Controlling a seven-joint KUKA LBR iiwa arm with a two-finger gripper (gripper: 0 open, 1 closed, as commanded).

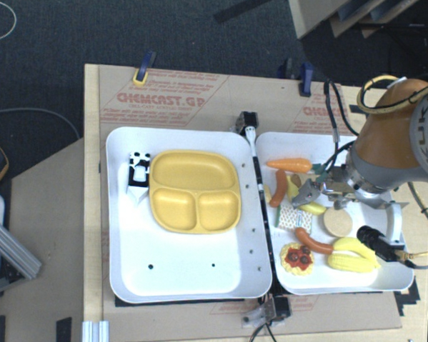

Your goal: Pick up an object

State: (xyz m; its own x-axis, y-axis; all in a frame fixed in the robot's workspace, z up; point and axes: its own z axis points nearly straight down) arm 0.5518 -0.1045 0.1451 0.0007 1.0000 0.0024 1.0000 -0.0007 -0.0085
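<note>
Yellow plastic dominates the left bin (118, 219), where a three-compartment tray (196, 189) lies near the upper end beside a small black-and-white item (138, 171) — well apart from the toy food that the arm is working among. On the tabletop (204, 87), faced with printed cardboard, the right bin (337, 284) holds the pickable clutter: an orange carrot (289, 164) at the top, a reddish sausage-like piece (278, 189) standing on end beside it, a patterned card (294, 219), a pale round disc (337, 223), a second sausage (313, 241), a small pizza-like round (298, 258) and a yellow corn cob (352, 257) towards the lower edge.

The grey and orange arm (391, 137) reaches in from the right, its claw (314, 196) set low over the middle of the heap, just above a small yellow piece (312, 207) and near the card. How far the claw is open cannot be made out against the clutter, and nothing can be seen held in it. By its position, the arm looks to be at the descent or closing stage of a pick, with the yellow piece the likeliest target — though its crowded neighbours leave little room for a clean grip.
</note>
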